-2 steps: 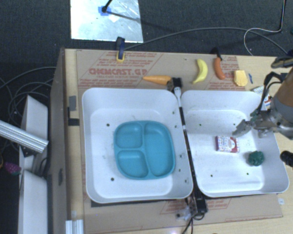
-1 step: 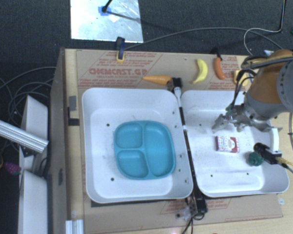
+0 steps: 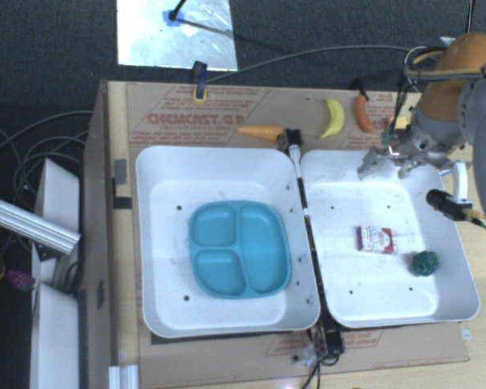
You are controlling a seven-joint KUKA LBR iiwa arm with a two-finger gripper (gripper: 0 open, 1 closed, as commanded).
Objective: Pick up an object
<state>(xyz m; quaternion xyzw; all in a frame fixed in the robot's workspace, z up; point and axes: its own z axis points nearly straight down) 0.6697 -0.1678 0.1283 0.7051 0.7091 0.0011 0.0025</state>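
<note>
End effector (image 3: 386, 162) open above red-white packet (image 3: 376, 239).

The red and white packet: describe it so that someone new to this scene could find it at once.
Look in the right-hand white bin, the one nearer the arm. Near its middle lies the small flat red and white packet. Its only neighbour in that bin is a dark green round lump to its right; the packet is rectangular and lies flat.
</note>
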